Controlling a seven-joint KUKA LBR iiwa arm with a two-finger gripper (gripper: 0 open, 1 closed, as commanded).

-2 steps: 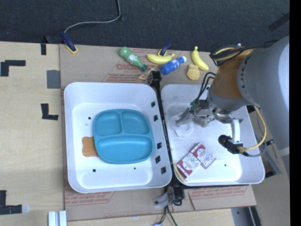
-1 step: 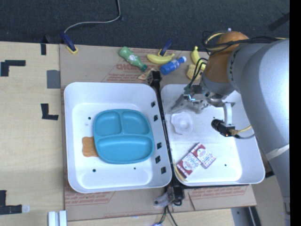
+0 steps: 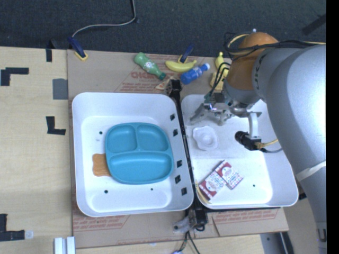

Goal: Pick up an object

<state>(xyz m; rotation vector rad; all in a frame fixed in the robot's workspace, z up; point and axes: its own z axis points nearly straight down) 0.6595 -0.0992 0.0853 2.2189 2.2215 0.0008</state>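
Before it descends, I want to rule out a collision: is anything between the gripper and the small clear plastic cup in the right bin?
Nothing visible. The gripper hangs above the small clear plastic cup; the red-and-white packet lies nearer the bin's front.

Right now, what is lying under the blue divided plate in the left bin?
An orange flat thing sticks out from under the blue divided plate's left edge. The plate covers the rest of it, so its full shape stays hidden.

Right bin (image 3: 275,192) — cup (image 3: 204,138) and packet (image 3: 220,179) crowd its left.
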